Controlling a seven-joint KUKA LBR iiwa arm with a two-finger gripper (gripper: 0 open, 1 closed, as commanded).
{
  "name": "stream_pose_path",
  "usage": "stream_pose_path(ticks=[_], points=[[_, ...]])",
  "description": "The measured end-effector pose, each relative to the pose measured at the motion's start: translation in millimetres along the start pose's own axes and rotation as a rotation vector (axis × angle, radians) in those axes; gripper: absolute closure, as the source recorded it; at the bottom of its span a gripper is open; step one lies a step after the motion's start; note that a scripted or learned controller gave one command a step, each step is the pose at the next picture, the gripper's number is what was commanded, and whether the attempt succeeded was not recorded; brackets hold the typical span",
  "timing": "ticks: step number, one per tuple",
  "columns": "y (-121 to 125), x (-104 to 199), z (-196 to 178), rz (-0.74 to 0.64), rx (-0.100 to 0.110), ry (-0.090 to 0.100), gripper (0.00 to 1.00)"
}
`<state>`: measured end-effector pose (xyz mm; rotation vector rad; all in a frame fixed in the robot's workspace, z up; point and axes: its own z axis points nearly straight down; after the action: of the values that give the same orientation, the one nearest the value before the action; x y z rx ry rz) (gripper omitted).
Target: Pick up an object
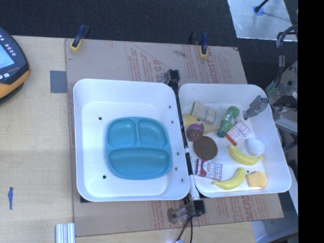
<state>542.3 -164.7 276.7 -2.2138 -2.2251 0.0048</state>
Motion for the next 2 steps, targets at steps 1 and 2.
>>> stream_pose_path(ticks=[1, 2], points=[[29.5, 46.4, 123.8, -0.006, 0.009, 0.003, 0.00], [-6.0, 65.7, 178.6, 0.002, 0.006, 0.002, 0.00]])
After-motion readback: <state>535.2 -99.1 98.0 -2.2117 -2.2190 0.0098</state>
